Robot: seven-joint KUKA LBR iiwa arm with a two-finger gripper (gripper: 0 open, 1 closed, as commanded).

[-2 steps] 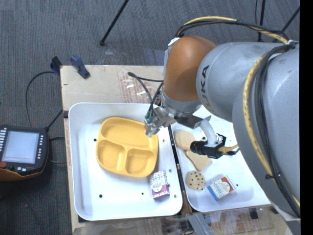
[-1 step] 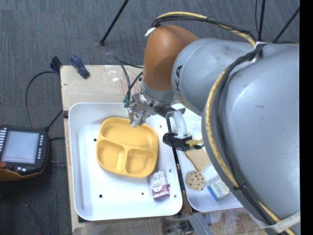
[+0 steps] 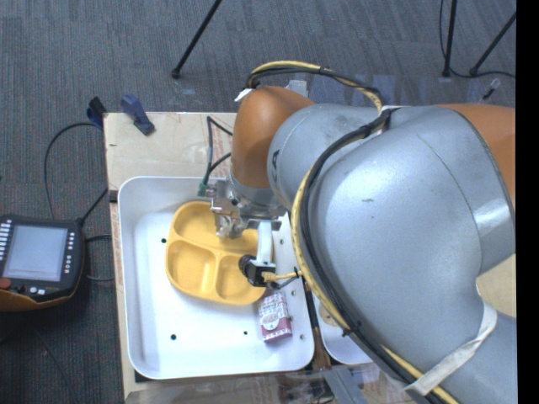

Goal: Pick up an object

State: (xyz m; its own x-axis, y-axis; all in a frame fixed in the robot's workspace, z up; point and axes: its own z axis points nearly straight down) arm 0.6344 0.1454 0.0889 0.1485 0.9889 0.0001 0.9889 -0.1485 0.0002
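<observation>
A yellow divided plate (image 3: 202,259) lies in the left white bin (image 3: 152,326), towards its upper right. A small pink and white carton (image 3: 274,318) rests in the same bin, just below the plate's right end. My gripper (image 3: 229,222) hangs low over the plate's upper right rim, under the orange wrist band (image 3: 261,133). Its finger ends merge with the plate's rim, so their state is unclear. A white finger-like part and black cable fitting (image 3: 255,266) lie over the plate's right edge.
The big grey arm (image 3: 396,242) covers nearly all of the right bin (image 3: 345,348). A teach pendant (image 3: 38,255) sits on the floor at left. A blue clamp (image 3: 137,113) rests on the bench's wooden back corner. Tripod legs stand behind.
</observation>
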